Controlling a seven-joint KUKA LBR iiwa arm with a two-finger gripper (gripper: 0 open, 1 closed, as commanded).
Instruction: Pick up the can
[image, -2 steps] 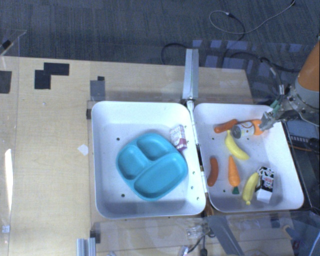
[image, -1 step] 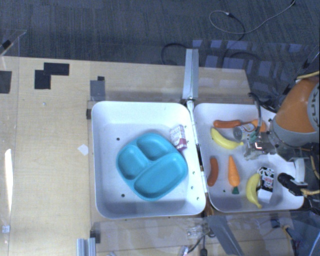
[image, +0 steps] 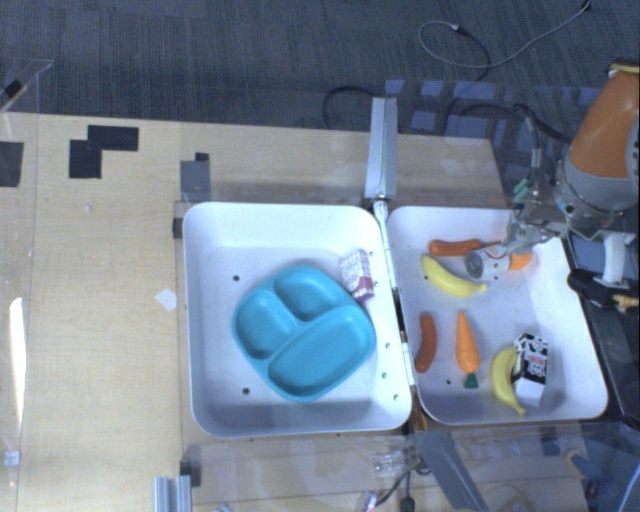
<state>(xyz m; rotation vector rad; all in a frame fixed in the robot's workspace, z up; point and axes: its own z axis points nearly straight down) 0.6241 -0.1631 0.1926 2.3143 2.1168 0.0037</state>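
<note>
A small grey can lies on its side in the right bin, between a yellow banana and an orange piece. My gripper hangs just up and right of that can, close to it, with the grey arm and its orange band rising to the right. The wrist hides where the gripper meets the can, so I cannot see anything held. A second small item with a white and red label lies in the left bin against the rim of a blue divided plate.
The right bin also holds a long orange sausage, a red-brown sausage, a carrot, a second banana and a small milk carton. A metal post stands behind the divide between the bins.
</note>
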